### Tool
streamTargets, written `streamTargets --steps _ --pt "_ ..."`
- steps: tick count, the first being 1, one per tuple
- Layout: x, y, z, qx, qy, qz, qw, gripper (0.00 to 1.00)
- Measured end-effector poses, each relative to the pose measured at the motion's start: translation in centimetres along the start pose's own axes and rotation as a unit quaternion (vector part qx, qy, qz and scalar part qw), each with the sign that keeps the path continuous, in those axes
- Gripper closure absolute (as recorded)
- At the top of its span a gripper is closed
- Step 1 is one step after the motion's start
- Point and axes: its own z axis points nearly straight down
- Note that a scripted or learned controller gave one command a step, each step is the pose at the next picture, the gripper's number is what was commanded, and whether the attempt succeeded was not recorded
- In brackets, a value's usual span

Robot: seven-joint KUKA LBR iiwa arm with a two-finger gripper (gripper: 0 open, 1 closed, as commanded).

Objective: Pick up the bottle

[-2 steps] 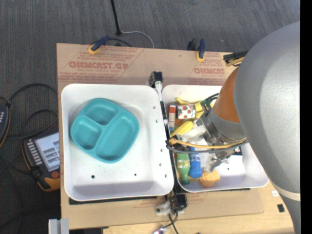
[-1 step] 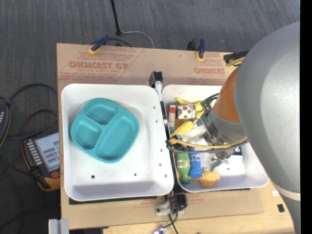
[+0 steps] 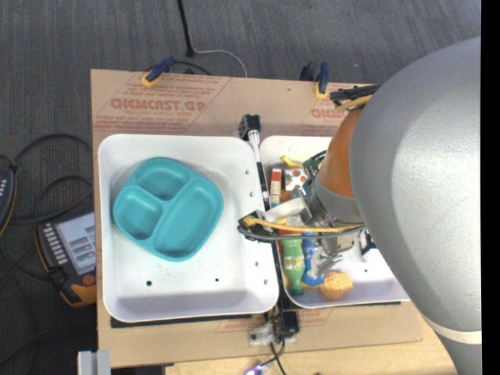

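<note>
Overhead, the grey arm [image 3: 426,186] came in from the right and covered most of the right bin [image 3: 384,287], with its orange band [image 3: 337,169] sitting above the wrist. End effector [image 3: 322,237] was down over the clutter in that bin, close to the centre divider; its tip was buried among cables and objects, so whether it was apart or together could not be told, and nothing could be seen gripped. A yellow cable [image 3: 301,226] ran leftward from the wrist to a black fitting [image 3: 251,226] overhanging the lip between the bins. The bottle [image 3: 293,262], green, lay in the right bin near its front-left corner, lengthwise front to back, just below the wrist and beside a blue item [image 3: 312,262]. An orange-yellow lump [image 3: 336,286] sat at the front of that bin, just right of the bottle's lower end. Further back in the same bin were a narrow red-and-white pack [image 3: 276,186] and a small box [image 3: 294,180], partly hidden by the arm. Left bin [image 3: 133,295] held a teal divided plate [image 3: 168,208], three compartments, lying flat, left of centre. Both bins sat side by side on the brown board surface [image 3: 160,100], held with clamps [image 3: 158,71] at its back edge.
</note>
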Motion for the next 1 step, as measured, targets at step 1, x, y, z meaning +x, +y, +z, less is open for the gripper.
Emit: streamTargets --steps 1 --pt "1.28 -5.0 3.14 -0.01 0.002 -0.114 0.9935 0.0"
